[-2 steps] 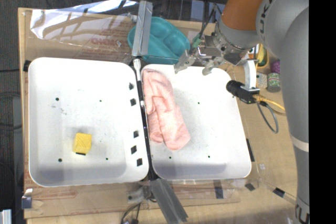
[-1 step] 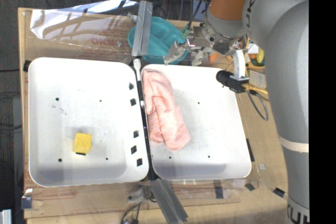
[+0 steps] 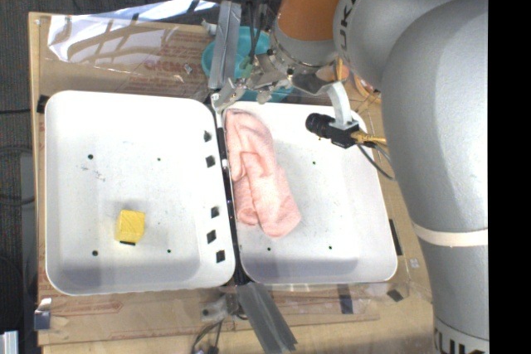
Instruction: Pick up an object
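The claw (image 3: 241,89) sits at the far rim of the right bin (image 3: 365,253), close to the divider between the two bins, and I cannot tell its state from here, since the wrist hardware crowds that spot. Just below it, toward me in the view, lies the pink cloth (image 3: 259,174), a rumpled strip running along the right bin's left wall, its upper end almost under the claw and its lower end well down the bin. Nothing shows clamped in the claw, so I judge the pick is not yet made. The cloth is the nearest candidate, and I would go for its thick upper fold, where bunched fabric gives something to bite. The risk I see is the divider: coming down too near it could catch the rim instead of the fabric, so I would shift slightly away from the wall before descending. A soft cloth will sag and drag, so I would lift straight and slowly. Farther off, across the divider in the left bin (image 3: 75,120), a small yellow block (image 3: 131,225) rests well apart from the claw, a harder reach from this pose.
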`<state>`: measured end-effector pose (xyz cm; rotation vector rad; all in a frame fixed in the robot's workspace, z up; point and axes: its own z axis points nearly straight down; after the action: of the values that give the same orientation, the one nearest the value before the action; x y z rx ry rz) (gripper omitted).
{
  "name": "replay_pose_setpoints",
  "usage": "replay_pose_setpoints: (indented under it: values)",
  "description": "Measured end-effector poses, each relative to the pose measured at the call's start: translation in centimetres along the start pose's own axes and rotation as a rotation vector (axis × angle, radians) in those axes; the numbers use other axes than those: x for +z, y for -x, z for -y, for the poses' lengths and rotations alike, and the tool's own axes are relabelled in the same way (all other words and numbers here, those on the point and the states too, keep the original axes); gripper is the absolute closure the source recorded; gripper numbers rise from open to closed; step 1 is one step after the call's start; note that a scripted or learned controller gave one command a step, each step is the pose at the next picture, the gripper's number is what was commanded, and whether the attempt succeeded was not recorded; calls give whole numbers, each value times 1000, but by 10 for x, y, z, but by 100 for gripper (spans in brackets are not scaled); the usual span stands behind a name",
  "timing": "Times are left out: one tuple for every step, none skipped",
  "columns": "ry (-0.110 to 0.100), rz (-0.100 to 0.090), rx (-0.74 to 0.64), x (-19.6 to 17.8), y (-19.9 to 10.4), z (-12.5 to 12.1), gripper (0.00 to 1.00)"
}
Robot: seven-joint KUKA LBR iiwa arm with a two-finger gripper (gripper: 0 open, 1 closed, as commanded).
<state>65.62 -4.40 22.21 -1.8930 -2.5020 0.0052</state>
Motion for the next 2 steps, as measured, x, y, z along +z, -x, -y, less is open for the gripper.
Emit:
replay_pose_setpoints:
  values:
    - [-2,-1,72,116,81,23,0]
    - [-3,-1,68,106,81,23,100]
